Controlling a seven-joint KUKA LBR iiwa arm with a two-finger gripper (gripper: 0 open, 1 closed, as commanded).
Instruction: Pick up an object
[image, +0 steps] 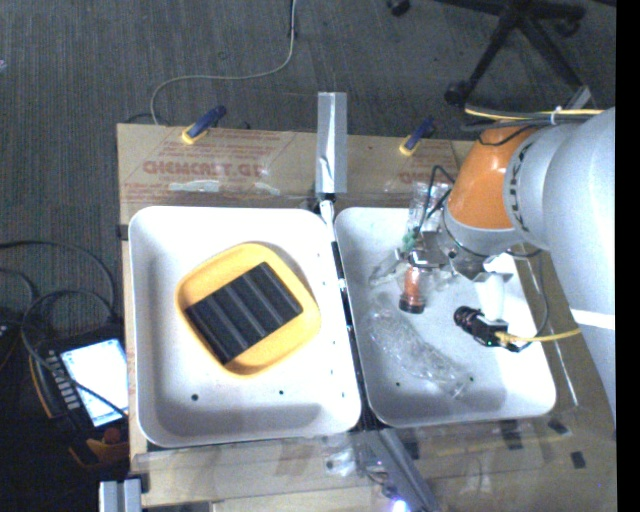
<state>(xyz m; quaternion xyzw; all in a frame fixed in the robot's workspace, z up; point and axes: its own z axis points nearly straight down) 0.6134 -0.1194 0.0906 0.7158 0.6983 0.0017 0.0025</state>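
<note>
Nearest the camera, the front rims of the two shallow white bins sat on the counter (200, 175), edge to edge. In the right-hand white bin (520, 395), a crumpled piece of clear plastic film (415, 350) lay toward the front, with another clear scrap (385, 268) farther back near the dividing rim. Between them the pincer (412, 297) pointed down into the bin, and a small copper-brown cylinder (411, 295) showed at its tip, upright or nearly so. Whether the tips were spread or closed on that cylinder could not be made out. The left-hand white bin (160, 400) held a yellow rounded tray with a black ribbed insert (248, 307), lying flat at its middle. Farther back, the grey arm with its orange band (485, 190) reached in from the right.
</note>
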